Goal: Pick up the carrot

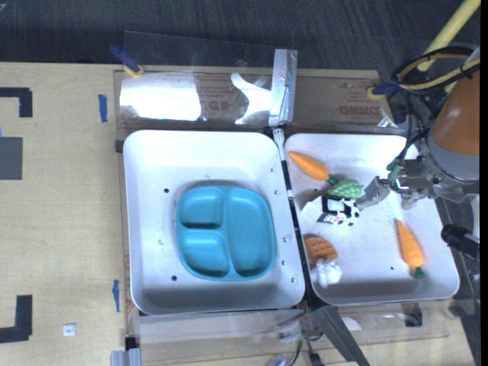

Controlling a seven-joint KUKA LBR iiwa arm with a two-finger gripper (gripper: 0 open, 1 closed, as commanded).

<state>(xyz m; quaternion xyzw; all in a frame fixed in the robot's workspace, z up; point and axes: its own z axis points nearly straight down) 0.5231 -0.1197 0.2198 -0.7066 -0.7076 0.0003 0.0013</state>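
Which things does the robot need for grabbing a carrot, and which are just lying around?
For the job:
carrot near divider
carrot at right
end effector
right bin

Lying about:
blue tray
left bin
cow toy
green toy
cookie

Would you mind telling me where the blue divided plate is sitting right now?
In the camera view, the blue divided plate lies in the middle of the left white bin, across the divider from the right bin that holds the two carrots.
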